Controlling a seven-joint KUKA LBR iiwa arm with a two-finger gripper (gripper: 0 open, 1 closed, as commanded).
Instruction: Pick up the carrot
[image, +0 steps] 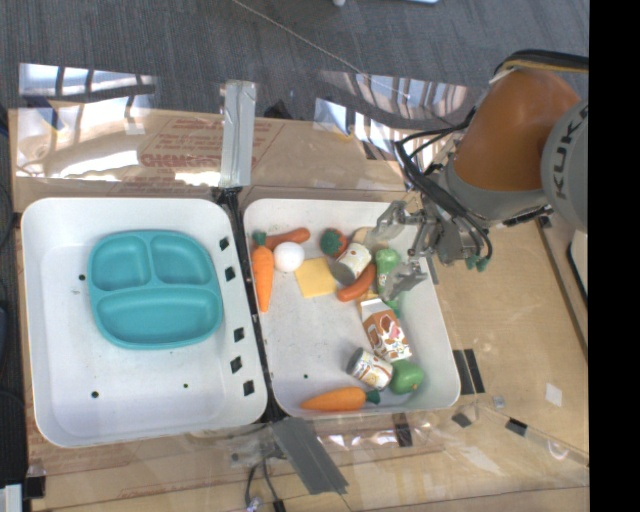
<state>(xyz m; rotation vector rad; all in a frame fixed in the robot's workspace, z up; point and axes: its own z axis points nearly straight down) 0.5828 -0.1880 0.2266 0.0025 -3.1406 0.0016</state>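
A carrot lies lengthwise against the left wall of the right bin, its green top pointing to the far side. A second carrot lies along that bin's near wall, green end to the right. My gripper hangs over the bin's far right part, beside a small can and a green item. It is well to the right of the first carrot and well behind the second one. No object is visibly in its grasp.
The right bin also holds a white ball, a yellow block, a reddish sausage, a printed carton, another can and a green fruit. A teal divided plate lies in the left bin.
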